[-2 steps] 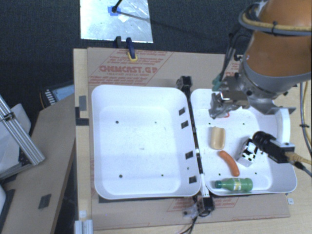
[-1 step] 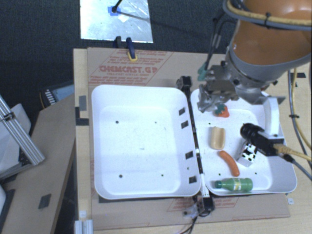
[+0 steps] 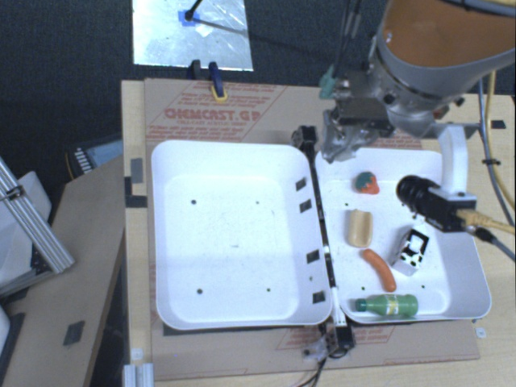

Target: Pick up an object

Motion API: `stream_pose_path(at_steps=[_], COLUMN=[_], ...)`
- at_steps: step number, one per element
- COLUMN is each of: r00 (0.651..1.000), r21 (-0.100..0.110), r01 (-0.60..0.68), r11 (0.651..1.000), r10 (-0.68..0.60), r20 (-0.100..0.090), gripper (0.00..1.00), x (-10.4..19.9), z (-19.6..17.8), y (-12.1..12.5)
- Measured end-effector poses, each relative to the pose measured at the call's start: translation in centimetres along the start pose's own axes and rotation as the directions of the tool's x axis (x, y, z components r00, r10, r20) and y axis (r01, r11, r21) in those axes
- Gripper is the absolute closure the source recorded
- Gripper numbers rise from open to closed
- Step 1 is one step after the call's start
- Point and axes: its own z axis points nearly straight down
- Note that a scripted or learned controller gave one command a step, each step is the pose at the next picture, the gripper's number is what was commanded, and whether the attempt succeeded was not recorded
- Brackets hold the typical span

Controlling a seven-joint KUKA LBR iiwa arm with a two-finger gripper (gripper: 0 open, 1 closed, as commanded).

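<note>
1. The grey arm with the orange band (image 3: 435, 39) is reaching in from the right; it is hanging its gripper (image 3: 345, 147) over the far left corner of the right shallow white bin (image 3: 455, 285), close to the seam between the two bins; whether the gripper is set wide, narrow or closed on something cannot be told from this angle.
2. A small red rounded toy with a green cap (image 3: 367, 182) is lying in the right bin just in front of the gripper, apart from it.
3. A tan rounded block (image 3: 359, 227) is lying further forward in the same bin, near the red toy and not far from the bin's left wall.
4. An orange-red sausage-shaped toy (image 3: 379, 269) is lying at a slant in front of the tan block; a white cube with black markings (image 3: 411, 250) is sitting just beside it on the right.
5. A green plastic bottle with a yellow label (image 3: 389, 304) is lying on its side along the front wall of the right bin, near the sausage's lower end.
6. The left shallow white bin (image 3: 234, 145) is sitting side by side with the right one; both are resting on a brown cardboard sheet with red print (image 3: 218, 113).
7. A blue and yellow clamp (image 3: 216, 83) is gripping the far edge of the cardboard; a crinkled silver foil sheet (image 3: 193, 18) is lying beyond it on the dark floor.
</note>
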Motion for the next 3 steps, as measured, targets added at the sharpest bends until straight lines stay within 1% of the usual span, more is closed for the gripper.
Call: stream_pose_path(at_steps=[1, 2, 3], r00=[1.0, 1.0, 1.0], r21=[0.004, 0.005, 0.014], r01=[-0.001, -0.007, -0.01], r11=[1.0, 1.0, 1.0], r10=[0.001, 0.007, 0.01], r20=[0.002, 0.003, 0.006], gripper=[1.0, 1.0, 1.0], x=[1.5, 0.0, -4.1], z=[-2.5, -4.1, 4.8], y=[0.0, 0.0, -0.1])
